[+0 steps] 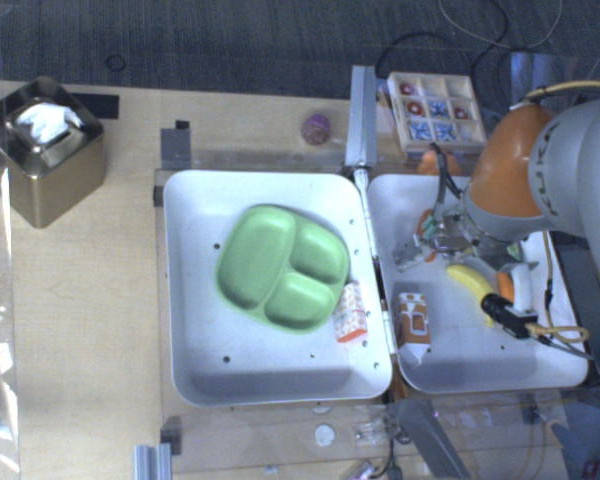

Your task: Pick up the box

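Even, fairly bright overhead light w/ a cool bluish cast. The two shallow white plastic bins (190, 368) look slightly washed out, esp. along rims; soft shadows pool at their near inner walls. Green moulded divided plate (280, 266) shows mild sheen, no hard glare. Big grey arm w/ orange band (540, 168) is soft, out of focus. Overall low-res, edges a bit smeared.

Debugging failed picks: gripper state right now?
Gripper: cannot be told; it sits low over the right bin, nothing seen held.
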Available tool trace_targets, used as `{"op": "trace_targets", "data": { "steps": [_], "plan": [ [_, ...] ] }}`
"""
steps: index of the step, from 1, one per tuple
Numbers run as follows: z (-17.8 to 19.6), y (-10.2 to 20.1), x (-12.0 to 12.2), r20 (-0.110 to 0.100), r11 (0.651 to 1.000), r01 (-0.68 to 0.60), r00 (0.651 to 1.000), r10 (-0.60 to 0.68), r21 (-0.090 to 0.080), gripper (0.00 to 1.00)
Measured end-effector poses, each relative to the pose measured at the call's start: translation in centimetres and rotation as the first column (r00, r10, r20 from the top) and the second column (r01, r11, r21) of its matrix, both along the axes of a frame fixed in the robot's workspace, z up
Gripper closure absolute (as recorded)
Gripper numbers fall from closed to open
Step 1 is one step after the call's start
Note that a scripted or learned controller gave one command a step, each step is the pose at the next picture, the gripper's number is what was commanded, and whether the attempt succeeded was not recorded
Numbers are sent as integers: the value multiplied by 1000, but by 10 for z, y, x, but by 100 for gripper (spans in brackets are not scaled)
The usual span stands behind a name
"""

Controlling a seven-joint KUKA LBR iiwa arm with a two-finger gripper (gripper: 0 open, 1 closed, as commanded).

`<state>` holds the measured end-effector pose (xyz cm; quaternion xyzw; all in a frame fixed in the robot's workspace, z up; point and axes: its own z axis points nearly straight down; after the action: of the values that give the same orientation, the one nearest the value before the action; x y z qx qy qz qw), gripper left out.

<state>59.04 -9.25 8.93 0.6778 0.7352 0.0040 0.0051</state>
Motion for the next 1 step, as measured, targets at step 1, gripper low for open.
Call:
{"op": "trace_targets", "data": {
  "steps": [1],
  "plan": [
    [-2, 2, 59, -5, 1000, -11, 1000, 11, 1, 0]
  ]
}}
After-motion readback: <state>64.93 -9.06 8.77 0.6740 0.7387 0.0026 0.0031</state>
